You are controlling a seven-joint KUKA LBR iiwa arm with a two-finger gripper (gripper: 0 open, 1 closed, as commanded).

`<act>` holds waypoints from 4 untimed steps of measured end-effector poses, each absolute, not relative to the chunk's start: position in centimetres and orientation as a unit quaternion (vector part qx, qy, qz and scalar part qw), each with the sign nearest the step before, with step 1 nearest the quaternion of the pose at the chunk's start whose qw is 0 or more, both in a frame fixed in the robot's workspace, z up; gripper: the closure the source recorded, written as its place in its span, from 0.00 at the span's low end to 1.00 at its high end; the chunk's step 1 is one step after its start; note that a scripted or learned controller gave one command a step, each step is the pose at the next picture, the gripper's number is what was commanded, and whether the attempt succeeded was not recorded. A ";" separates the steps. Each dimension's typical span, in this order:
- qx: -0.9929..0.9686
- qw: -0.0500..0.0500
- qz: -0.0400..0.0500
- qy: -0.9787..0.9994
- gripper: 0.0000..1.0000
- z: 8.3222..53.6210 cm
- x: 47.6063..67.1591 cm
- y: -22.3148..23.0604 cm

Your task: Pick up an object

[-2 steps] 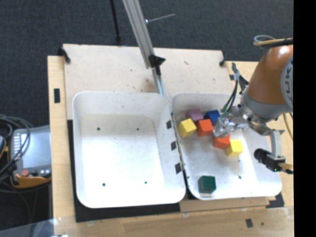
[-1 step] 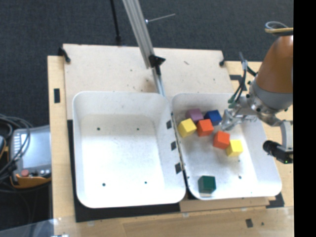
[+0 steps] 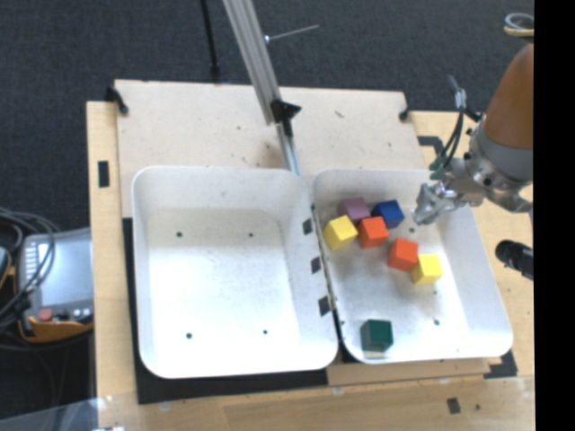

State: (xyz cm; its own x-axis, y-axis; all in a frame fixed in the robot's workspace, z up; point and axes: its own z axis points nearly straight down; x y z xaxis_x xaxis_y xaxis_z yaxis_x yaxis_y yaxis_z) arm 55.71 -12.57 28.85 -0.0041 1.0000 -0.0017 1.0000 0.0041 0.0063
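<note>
Hovering over the right bin (image 3: pixel 481 281), my gripper (image 3: pixel 427 206) sits at the end of the grey arm (image 3: pixel 503 142) that comes in from the right edge. From this slanted view I cannot tell whether the jaws are apart or together, and I see nothing between them.

Just left of the jaws lies the blue cube (image 3: pixel 389 212), the closest piece. Further left, touching it, is the purple cube (image 3: pixel 358 208). Below and left of the jaws is an orange cube (image 3: pixel 373 231), pressed up against the blue and purple ones, and beyond it, furthest left in that cluster, a yellow cube (image 3: pixel 340 231) near the wall shared by the two bins.

Below the jaws, slightly left, a second orange cube (image 3: pixel 403 254) rests apart from the cluster, with a second yellow cube (image 3: pixel 428 268) touching its lower right side. Well below and left of the jaws, near the bin's front rim, a green cube (image 3: pixel 377 335) lies on its own.

Far to the left of the jaws is the left bin (image 3: pixel 144 241), its floor white and speckled. Up and left, a metal pole (image 3: pixel 256 57) runs at a slant down to the point where the two bins meet. Both bins rest on the bench (image 3: pixel 260 119).
</note>
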 end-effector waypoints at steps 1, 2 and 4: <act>0.705 0.000 0.001 0.710 1.00 27.5 56.1 -6.7; 0.705 0.000 0.000 0.709 1.00 26.5 55.0 -2.0; 0.705 -0.001 -0.001 0.709 1.00 25.0 54.3 8.0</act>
